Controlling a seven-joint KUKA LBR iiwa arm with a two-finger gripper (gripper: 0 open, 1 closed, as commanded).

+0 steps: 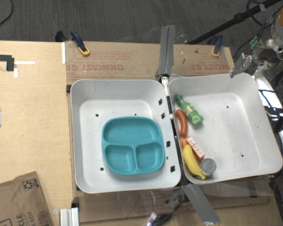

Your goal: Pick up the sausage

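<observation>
Jaws (243, 65) top right, sausage (181, 122) lengthwise near-far

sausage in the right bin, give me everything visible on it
The sausage is a reddish-orange, smooth, glossy piece, plastic by the look, curved like a short arc with rounded ends. It lies flat on the floor of the right bin, close against that bin's left wall, running roughly up and down the view. Its upper end meets the lower end of the green bottle; just below its lower end lies a small red and white packet, contact unclear. Nothing grips it.
</observation>
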